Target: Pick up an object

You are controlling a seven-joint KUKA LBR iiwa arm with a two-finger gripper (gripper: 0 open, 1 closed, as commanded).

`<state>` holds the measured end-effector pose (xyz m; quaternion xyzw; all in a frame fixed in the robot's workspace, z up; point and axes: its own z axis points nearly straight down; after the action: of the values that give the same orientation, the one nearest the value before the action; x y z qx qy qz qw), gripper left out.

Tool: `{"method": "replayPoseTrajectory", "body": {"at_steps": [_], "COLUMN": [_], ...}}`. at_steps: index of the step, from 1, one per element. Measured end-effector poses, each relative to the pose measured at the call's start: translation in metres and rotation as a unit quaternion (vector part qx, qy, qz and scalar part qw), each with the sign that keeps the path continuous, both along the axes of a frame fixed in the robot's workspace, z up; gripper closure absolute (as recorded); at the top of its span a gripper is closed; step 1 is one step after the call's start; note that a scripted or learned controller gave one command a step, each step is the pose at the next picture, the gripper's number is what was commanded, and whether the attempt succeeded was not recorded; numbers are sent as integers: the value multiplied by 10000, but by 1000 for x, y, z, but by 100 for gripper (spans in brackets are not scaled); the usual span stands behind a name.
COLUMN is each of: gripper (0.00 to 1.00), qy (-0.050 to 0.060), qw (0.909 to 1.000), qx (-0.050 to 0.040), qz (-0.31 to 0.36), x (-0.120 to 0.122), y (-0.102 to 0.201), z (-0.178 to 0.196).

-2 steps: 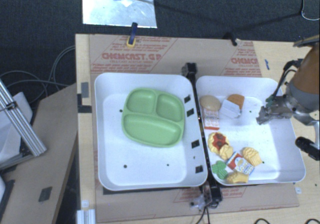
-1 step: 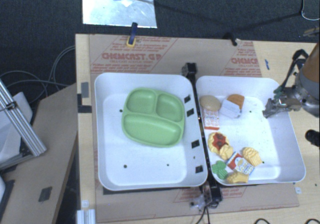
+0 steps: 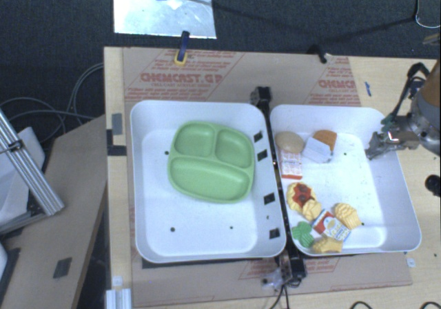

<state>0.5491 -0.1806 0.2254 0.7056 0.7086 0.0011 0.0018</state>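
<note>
Camera view is showing two white bins sitting side by side on the bench: the left bin (image 3: 148,183) is holding a single green divided plate (image 3: 210,161), and the right bin (image 3: 393,190) is holding the loose toy food. The gripper (image 3: 380,145) is hanging at the right bin's upper right corner, just over the rim, with nothing showing between its fingers; whether they are spread or closed I cannot tell from this angle.

Judging by that, the pick is not yet made: every candidate object is lying on the bin floor, well apart from the gripper, so the reach, descent, closing and lift are all seeming to remain.

Counting what is lying in the right bin: one tan bread roll (image 3: 290,141) near the divider, one orange and white wedge (image 3: 320,145) just beside it, one small red and white packet (image 3: 291,163) below the roll, one red and yellow pizza-like piece (image 3: 302,197), one yellow crinkled piece (image 3: 346,215), one green piece (image 3: 302,234) at the lower edge, and one small boxed packet (image 3: 333,229) touching its neighbours in that lower cluster. The nearest thing to the gripper is looking like the orange and white wedge
</note>
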Motion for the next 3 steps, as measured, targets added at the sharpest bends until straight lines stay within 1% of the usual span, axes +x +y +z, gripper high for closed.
{"method": "replayPoseTrajectory", "body": {"at_steps": [1,2,3], "gripper": [100,100,100], "qy": [10,14,4], "qw": [10000,10000,10000], "qx": [8,9,14], "qz": [21,20,31], "x": [7,16,32], "y": [43,88,139], "z": [1,-7,3]}}
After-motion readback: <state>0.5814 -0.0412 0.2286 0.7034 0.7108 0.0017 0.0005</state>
